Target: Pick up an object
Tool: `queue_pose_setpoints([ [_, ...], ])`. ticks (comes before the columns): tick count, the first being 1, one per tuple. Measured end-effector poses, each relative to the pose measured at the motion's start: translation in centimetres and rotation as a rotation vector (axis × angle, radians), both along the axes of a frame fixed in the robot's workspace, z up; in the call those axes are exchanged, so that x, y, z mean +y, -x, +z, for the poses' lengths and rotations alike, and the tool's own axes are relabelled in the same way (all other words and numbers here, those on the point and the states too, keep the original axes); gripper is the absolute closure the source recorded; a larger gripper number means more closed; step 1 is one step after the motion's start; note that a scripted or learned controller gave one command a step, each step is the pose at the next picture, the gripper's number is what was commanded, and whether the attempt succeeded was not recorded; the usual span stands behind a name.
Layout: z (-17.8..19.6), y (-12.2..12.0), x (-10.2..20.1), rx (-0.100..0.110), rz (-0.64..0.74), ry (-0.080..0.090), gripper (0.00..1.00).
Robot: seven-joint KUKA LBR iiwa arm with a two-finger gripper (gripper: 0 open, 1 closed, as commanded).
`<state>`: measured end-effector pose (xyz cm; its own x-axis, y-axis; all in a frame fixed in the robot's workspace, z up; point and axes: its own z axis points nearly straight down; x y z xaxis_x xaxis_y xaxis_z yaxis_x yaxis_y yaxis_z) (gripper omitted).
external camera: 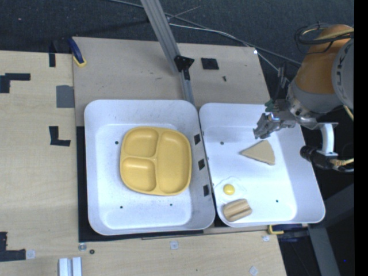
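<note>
Lying flat: tan triangular wedge (pixel 260 153)

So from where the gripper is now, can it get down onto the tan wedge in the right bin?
Probably yes. The gripper hovers just above and beside the tan wedge, which lies alone on the right bin floor. The fried egg and bread roll sit apart.

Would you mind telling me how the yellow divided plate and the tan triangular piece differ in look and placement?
The yellow divided plate is far larger than the tan triangular piece. The plate is rounded, with three compartments; the triangular piece is flat and pointed. The plate lies in the left bin, while the triangular piece lies in the right bin, just below the gripper. Both rest flat on white bin floors.
</note>
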<state>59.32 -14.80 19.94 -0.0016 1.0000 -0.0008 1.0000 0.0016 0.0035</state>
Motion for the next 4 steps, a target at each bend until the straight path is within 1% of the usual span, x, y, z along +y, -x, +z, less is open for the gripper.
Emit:
queue_pose_setpoints([
  [1,-0.6,-0.8,4.9,0.005,0.004,-0.002,1.0],
  [2,0.8,-2.1,10.0,0.003,0.005,-0.002,1.0],
  [3,0.8,-2.8,16.4,0.005,0.006,-0.002,1.0],
  [4,1.3,-2.8,22.4,0.005,0.006,-0.002,1.0],
])
